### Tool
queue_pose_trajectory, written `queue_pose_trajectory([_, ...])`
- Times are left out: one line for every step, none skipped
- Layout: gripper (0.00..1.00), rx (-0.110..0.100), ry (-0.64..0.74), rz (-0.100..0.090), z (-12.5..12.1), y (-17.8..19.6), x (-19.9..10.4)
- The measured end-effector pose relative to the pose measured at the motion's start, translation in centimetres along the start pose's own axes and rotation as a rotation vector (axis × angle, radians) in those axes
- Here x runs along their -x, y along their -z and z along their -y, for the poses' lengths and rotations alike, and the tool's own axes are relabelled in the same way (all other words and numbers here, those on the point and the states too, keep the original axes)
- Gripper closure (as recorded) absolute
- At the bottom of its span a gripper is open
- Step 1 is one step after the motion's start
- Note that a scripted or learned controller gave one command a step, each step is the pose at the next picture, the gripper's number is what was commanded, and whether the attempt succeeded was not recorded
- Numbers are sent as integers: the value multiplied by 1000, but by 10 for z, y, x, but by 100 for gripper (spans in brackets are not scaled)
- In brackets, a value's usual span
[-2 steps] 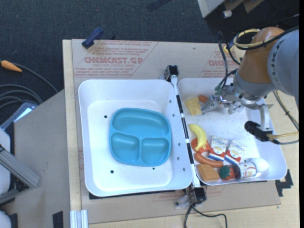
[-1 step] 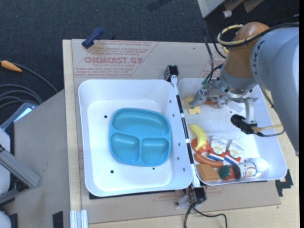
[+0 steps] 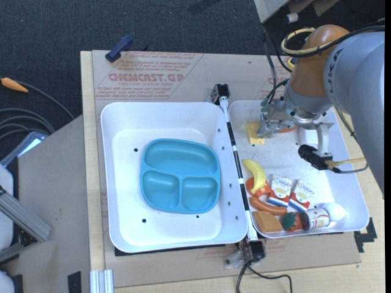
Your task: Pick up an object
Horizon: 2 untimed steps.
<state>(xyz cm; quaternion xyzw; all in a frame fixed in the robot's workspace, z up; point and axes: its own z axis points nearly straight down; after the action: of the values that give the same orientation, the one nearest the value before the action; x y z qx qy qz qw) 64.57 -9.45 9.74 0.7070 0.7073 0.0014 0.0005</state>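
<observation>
- White plastic bins sit side by side on a brown cardboard sheet (image 3: 153, 72) printed with red lettering; black clips (image 3: 220, 92) mark the seam between them at its near and far ends.
- Nearest edge of the right bin (image 3: 360, 206): a cluster of toy food. A white bottle-like item (image 3: 327, 214) lies on its side at the near right corner, next to a small red-and-green piece (image 3: 292, 221) and an orange piece (image 3: 264, 221).
- Just beyond those: two small white packets (image 3: 292, 190) with orange print, side by side, and a red-orange sausage shape (image 3: 269, 202) touching the cluster.
- Yellow banana (image 3: 256, 174) lies at the right bin's left wall, curved, its lower end touching the red pieces.
- Left bin (image 3: 116, 163): one blue sectioned plate (image 3: 181, 176), flat, roughly centred.
- Farther in the right bin: a yellow block (image 3: 255, 133) sits near the left wall, apart from the food cluster.
- Gripper (image 3: 269, 127) is low over the far part of the right bin, its tip just beside the yellow block, on its right. Contact unclear; finger spacing cannot be made out from this angle.
- Grey arm with orange band (image 3: 314, 66) enters from the right, with cables alongside the wrist.
- Far bench edge: a blue clip (image 3: 119, 47) at the cardboard's corner.
</observation>
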Motion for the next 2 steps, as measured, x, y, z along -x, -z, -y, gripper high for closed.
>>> queue_pose_trajectory([0, 0, 0, 0, 0, 0, 0])
queue_pose_trajectory([0, -9, -1, 0, -16, -14, 9])
